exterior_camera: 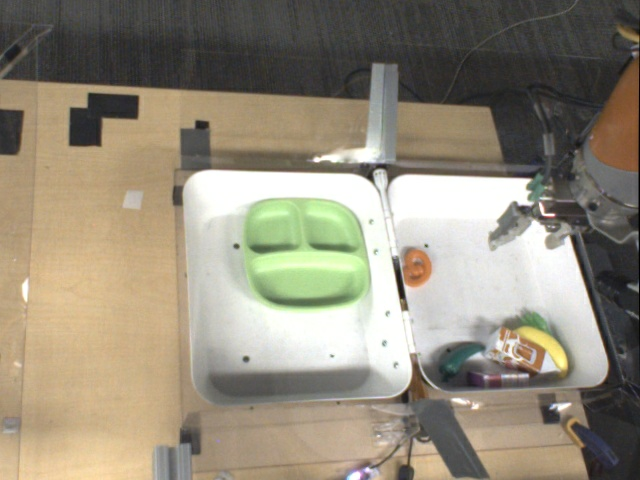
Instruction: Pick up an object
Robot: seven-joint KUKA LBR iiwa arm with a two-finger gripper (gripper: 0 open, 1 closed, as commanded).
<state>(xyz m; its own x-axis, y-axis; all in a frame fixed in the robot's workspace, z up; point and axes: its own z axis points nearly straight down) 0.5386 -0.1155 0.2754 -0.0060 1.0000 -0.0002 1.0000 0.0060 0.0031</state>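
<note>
My gripper (pixel 528 233) hovers over the upper right part of the right bin (pixel 470 203), its two fingers spread open with nothing between them. A small orange round object (pixel 416 267) lies by the bin's left wall, well left of the gripper. In the bin's near right corner are a yellow banana (pixel 549 350), an orange and white box (pixel 514 351), a dark teal object (pixel 458 358) and a purple item (pixel 497 376). These lie clustered together, below the gripper and apart from it.
The left bin (pixel 215 298) holds a green divided plate (pixel 305 251). A metal post (pixel 384 113) stands behind the divider between the bins. Cables run along the bench's right side near the arm.
</note>
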